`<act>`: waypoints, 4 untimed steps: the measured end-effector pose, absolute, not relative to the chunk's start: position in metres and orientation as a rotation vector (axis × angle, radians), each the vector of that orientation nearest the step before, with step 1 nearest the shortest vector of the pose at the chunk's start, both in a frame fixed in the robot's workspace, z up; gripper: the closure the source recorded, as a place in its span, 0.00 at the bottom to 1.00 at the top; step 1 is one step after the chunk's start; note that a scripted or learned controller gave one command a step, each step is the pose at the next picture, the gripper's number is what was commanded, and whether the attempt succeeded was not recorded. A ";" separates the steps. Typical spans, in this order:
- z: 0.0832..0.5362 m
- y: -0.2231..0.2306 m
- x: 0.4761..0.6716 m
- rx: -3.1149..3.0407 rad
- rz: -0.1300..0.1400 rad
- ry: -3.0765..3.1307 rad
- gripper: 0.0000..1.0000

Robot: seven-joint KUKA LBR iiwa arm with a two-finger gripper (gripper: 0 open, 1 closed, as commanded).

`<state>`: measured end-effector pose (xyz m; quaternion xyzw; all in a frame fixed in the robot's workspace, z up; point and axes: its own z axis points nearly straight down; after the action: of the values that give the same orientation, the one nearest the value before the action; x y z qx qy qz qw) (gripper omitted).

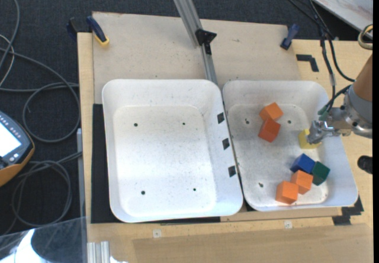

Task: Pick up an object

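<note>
- The gripper (317, 132) hangs low over the right edge of the right bin (254, 193), reaching in from the worktop's (148, 37) right side; its tip sits directly on top of a small yellow block (307, 138), which seems the chosen target, since the arm comes down right over it.
- Whether the gripper is spread or pinched on the yellow block I cannot tell; the metal tip hides most of the block, so no hold can be claimed.
- The other candidates lie loose in the same bin; two orange blocks (270, 121) sit to the gripper's left, touching one another, while a blue block (304, 163), a green block (320, 172) and two more orange blocks (295, 186) huddle just below it, near the bin's lower wall.
- The yellow block lies apart from both clusters, which likely makes it the easier pick; crowded neighbours would foul a grasp.
- The left bin (118, 114) lies well to the gripper's left.
</note>
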<state>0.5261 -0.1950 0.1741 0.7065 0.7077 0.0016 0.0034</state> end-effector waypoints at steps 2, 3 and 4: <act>0.235 -0.196 0.519 2.218 0.002 2.221 1.00; 0.247 -0.143 0.530 2.211 0.006 2.228 1.00; 0.237 -0.091 0.535 2.216 0.002 2.231 1.00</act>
<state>0.5349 -0.0915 0.2369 0.7048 0.7094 0.0008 -0.0013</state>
